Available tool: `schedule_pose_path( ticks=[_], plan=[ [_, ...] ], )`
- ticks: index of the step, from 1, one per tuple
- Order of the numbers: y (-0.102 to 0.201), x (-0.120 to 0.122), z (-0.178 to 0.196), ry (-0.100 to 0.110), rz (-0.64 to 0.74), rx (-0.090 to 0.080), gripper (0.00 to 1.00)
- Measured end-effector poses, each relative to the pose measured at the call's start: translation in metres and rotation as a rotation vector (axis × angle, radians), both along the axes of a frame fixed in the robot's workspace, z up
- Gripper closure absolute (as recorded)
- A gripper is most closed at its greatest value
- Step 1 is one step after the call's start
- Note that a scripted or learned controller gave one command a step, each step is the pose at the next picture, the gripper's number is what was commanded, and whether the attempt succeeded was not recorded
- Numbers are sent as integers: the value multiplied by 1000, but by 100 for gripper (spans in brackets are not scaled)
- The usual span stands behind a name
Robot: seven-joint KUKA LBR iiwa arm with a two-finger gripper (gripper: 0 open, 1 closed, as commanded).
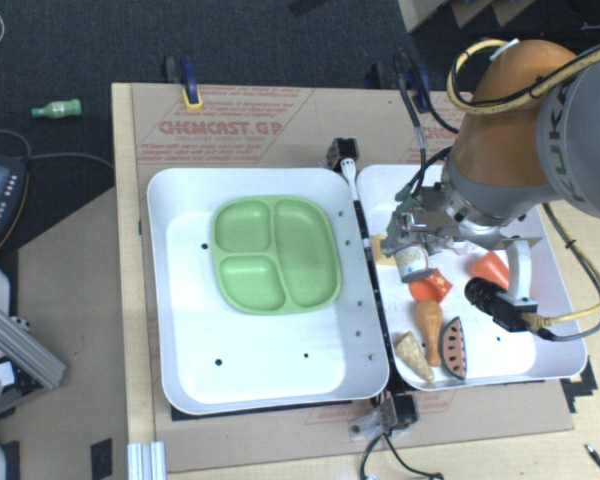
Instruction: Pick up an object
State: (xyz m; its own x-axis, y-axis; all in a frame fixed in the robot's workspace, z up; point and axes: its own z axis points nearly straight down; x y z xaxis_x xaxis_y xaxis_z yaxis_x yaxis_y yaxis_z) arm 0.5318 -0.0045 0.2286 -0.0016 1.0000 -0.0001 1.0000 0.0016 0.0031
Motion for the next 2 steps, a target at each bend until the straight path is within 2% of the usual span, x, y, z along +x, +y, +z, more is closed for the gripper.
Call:
schedule_pose_path(
  ticks=[1,2],
  plan=[
    [6,6,-15,6,-1,0,100],
    [7,12,-13,1,-1,0,100]
  ],
)
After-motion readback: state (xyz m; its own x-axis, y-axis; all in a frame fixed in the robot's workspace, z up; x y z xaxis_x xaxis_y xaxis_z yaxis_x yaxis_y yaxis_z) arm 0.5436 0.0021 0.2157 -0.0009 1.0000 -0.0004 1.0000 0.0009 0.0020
